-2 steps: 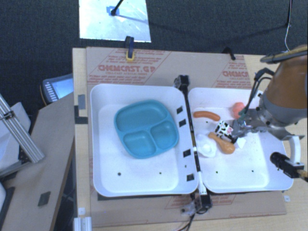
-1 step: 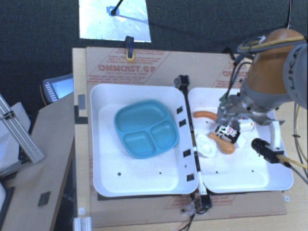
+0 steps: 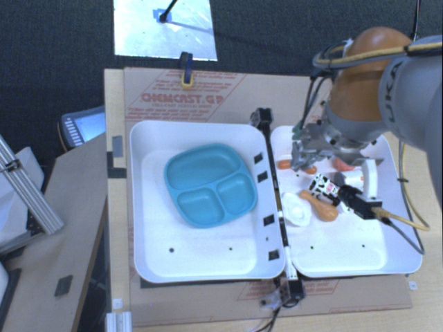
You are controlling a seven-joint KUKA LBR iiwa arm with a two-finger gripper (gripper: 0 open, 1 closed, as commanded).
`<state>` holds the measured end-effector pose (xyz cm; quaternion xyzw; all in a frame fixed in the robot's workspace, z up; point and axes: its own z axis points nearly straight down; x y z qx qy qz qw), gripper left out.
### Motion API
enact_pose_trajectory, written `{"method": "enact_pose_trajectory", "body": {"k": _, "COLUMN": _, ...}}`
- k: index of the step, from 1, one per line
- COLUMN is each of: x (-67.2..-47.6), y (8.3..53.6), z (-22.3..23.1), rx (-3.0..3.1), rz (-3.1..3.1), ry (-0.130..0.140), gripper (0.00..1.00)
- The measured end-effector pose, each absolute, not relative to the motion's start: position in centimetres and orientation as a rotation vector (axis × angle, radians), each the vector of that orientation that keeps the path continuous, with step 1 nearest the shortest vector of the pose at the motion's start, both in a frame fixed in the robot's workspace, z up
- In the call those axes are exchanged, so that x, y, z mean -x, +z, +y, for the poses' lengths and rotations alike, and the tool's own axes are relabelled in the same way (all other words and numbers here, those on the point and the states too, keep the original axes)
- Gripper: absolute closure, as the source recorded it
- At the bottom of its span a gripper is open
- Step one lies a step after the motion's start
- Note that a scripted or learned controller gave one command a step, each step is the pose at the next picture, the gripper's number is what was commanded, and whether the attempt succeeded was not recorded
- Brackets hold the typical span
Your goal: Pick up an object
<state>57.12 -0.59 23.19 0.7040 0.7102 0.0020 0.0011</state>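
The gripper [image 3: 302, 159] hangs low over the far end of the right bin [image 3: 346, 258], its wrist pointing straight down, a pose that suits a top-down grab. Whether it is parted or closed cannot be made out from this slant, and nothing shows as held.

The things worth picking all lie close to the gripper. A small orange carrot [image 3: 284, 163] lies just left of the gripper, perhaps touching it, and looks the likeliest target. A red piece [image 3: 344, 163] lies to the gripper's right, partly under the arm. A black-and-white toy [image 3: 320, 183] sits just nearer the camera than the gripper. Nearer again are a brown drumstick [image 3: 322, 207] and a white lump [image 3: 297, 214], which seem to touch each other.

Such crowding probably makes a clean grab harder, since closing on one piece may nudge its neighbours. The carrot lies flat and slender, so a slightly off descent could pass beside it.

The blue plate [image 3: 210, 184] lies well left of the gripper, alone in the left bin [image 3: 149, 254], out of the way of this attempt.
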Motion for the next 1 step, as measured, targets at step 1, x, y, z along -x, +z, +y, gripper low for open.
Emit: {"method": "enact_pose_trajectory", "body": {"k": 1, "x": -59.67, "y": 22.17, "z": 3.46, "rx": -2.21, "rz": 2.229, "ry": 0.005, "gripper": 1.0}}
